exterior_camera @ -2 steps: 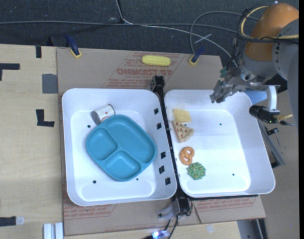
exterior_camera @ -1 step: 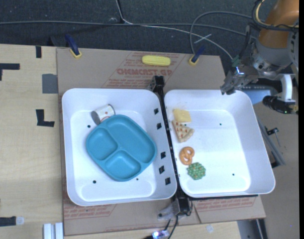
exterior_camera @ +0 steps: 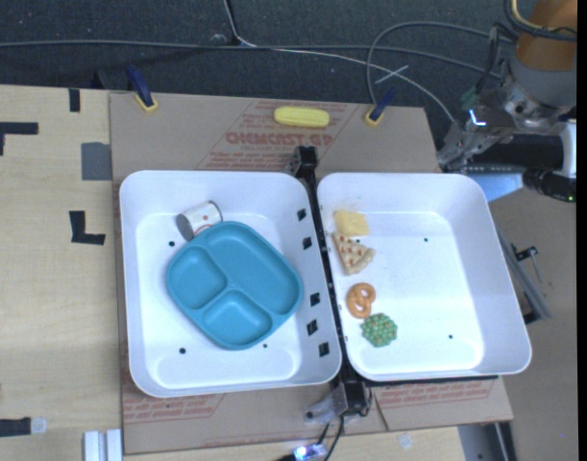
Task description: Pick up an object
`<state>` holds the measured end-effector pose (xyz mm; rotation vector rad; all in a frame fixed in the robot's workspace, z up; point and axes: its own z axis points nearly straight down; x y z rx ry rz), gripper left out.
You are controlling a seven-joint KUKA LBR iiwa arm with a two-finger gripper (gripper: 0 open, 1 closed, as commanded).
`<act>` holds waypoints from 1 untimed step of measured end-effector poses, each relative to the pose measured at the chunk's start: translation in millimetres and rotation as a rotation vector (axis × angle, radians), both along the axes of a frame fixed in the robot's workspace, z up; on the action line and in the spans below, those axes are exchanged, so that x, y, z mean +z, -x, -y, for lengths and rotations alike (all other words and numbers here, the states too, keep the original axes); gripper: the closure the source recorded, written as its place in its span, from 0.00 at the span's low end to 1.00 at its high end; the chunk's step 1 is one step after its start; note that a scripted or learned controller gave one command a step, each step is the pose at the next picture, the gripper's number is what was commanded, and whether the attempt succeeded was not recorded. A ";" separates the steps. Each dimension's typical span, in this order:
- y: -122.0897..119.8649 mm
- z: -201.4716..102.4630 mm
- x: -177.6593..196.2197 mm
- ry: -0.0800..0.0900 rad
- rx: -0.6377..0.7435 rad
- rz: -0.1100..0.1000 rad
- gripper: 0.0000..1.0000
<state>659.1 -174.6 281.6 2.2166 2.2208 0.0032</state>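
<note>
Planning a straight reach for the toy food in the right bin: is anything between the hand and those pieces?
Nothing visible blocks it. The hand hangs beyond the right bin's far right corner; the cheese wedge, pizza slice, pretzel and green piece lie along its left wall, bare floor between.

tray (exterior_camera: 233, 283): blue
bins (exterior_camera: 139, 286): white
broccoli (exterior_camera: 379, 330): green
pretzel (exterior_camera: 360, 300): orange
cheese (exterior_camera: 351, 223): pale yellow
banana (exterior_camera: 301, 116): yellow
</note>
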 end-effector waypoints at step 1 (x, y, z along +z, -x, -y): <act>23.8 -47.3 -13.4 -0.002 0.002 -0.007 1.00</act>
